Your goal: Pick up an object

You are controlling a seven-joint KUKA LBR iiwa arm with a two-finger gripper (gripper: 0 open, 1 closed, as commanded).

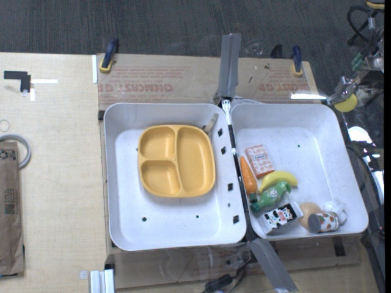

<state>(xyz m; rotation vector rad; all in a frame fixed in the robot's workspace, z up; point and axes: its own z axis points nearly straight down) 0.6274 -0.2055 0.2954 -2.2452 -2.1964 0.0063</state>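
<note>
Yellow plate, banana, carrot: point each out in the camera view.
yellow plate (177, 161), camera view, on the divider ridge between compartments.
banana (280, 179), camera view, mid-curve of the peel.
carrot (247, 174), camera view, middle of the orange body.

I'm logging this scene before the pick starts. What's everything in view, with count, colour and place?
bins: 2, white, side by side on the bench
divided plate: 1, yellow, left bin
carrot: 1, orange, right bin by the divider
snack packet: 1, red and white, right bin
banana: 1, yellow, right bin
bottle: 1, green, under the banana
carton: 1, black and white, right bin front
can: 1, grey-topped, right bin front corner
clamps: 2, blue and yellow, back edge
arm: parts at the right edge, too unclear to tell the gripper
</note>
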